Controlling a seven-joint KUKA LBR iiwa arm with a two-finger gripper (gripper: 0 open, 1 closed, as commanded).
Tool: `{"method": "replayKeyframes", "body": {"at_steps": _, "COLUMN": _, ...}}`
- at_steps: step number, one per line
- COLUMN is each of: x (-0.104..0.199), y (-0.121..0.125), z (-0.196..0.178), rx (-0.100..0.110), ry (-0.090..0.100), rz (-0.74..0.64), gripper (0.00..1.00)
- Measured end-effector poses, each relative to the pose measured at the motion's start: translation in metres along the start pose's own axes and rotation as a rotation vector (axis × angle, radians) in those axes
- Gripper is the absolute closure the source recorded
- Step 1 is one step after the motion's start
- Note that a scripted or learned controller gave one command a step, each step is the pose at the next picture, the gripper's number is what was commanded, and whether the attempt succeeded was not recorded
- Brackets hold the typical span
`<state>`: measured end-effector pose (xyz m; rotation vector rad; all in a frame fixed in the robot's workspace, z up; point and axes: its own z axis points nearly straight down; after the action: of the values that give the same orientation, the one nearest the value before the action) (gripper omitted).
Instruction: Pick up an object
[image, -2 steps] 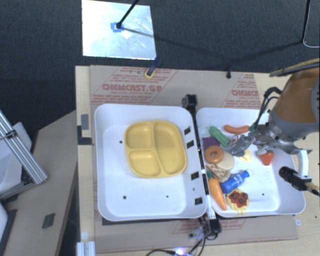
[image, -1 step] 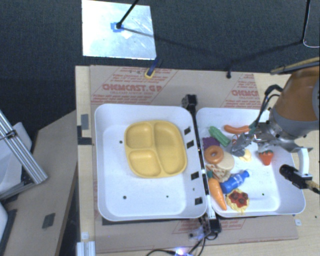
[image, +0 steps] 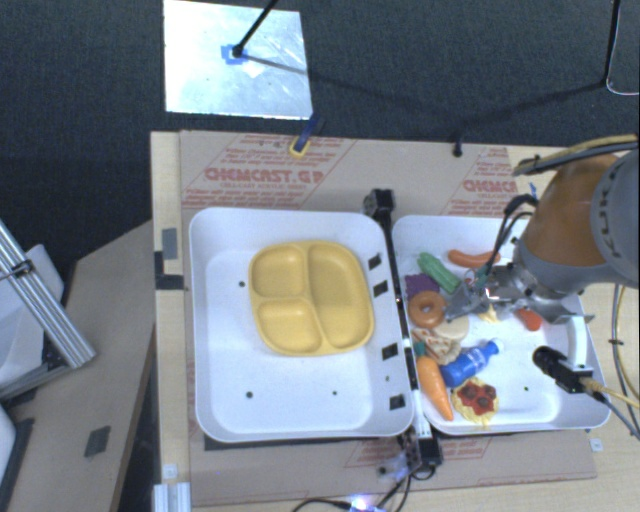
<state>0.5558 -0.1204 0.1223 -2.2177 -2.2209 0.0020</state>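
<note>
The arm (image: 585, 225) is reaching in from three o'clock, its grey body and orange band hanging over the right bin (image: 560, 405). The gripper (image: 472, 297) is sitting low over the left half of that bin, pointing toward nine o'clock. Its dark fingers are blurring into the cluttered toys beneath them, so I cannot tell whether they are apart or together, nor whether anything is lying between them. The tips are appearing just beside a brown doughnut (image: 427, 307), at its three o'clock, and whether they are touching it is unclear.

The things to pick are crowding the right bin's left side. A green vegetable (image: 437, 271) is lying at twelve o'clock of the doughnut, with an orange sausage (image: 470, 258) further toward one o'clock. A blue bottle (image: 468, 363) is lying tilted at five o'clock of the doughnut, a carrot (image: 433, 388) is resting just beside the bottle at its seven o'clock, and a red and yellow piece (image: 477, 400) is sitting at the bottle's six o'clock.

In the left bin (image: 215, 330), a yellow divided plate (image: 310, 297) is resting near the middle.
</note>
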Motion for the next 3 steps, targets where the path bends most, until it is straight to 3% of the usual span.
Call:
{"method": "replayKeyframes", "body": {"at_steps": 1, "x": -0.001, "y": 0.003, "z": 0.035, "rx": -0.009, "ry": -0.002, "rz": 0.002, "gripper": 0.00}}
{"method": "replayKeyframes", "body": {"at_steps": 2, "x": -0.001, "y": 0.006, "z": 0.022, "rx": -0.019, "ry": -0.003, "rz": 0.001, "gripper": 1.00}}
{"method": "replayKeyframes", "body": {"at_steps": 3, "x": -0.006, "y": 0.005, "z": -0.023, "rx": -0.008, "ry": -0.002, "rz": 0.000, "gripper": 1.00}}
